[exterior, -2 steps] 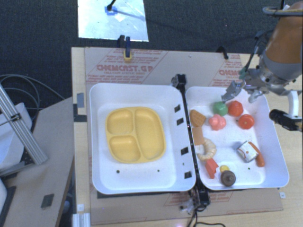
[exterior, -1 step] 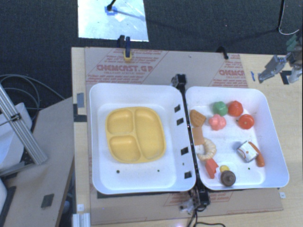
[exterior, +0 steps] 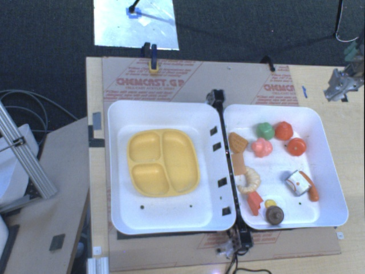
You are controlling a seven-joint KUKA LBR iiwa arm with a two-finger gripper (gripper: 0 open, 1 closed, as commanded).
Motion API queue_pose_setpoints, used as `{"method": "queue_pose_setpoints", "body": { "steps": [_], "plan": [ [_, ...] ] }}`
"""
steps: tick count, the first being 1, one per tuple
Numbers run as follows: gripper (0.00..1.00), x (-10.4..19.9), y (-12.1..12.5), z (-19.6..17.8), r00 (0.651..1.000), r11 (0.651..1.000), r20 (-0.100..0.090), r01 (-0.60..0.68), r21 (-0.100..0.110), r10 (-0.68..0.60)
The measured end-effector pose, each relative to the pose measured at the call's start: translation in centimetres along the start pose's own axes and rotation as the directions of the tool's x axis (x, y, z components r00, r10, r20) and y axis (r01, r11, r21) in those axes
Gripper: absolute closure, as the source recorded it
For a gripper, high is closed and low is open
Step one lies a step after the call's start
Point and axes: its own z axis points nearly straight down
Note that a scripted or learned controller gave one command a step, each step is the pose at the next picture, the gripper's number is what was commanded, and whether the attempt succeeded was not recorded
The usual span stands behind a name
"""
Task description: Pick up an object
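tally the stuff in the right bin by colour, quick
Right bin, by main colour:
green: 1
red or orange-red: 4
pink: 1
tan or cream: 3
white can: 1
yellow: 1
brown: 1
total: 12

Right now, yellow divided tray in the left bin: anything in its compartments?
Empty. The yellow tray shows bare yellow in all three compartments; the toy items sit in the right bin.
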Motion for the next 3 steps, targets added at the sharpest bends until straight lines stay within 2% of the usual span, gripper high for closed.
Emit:
{"method": "queue_pose_setpoints", "body": {
  "steps": [1, 2, 3],
  "plan": [
    [1.0, 2.7, -3.5, 18.1, 1.0, 1.0, -0.007, -0.008, 0.023, 0.008],
    [1.0, 9.1, -7.8, 26.1, 1.0, 1.0, -0.007, -0.002, 0.019, 0.002],
    [1.0, 13.7, -7.4, 25.6, 1.0, 1.0, -0.005, -0.002, 0.006, 0.002]
  ]
}}
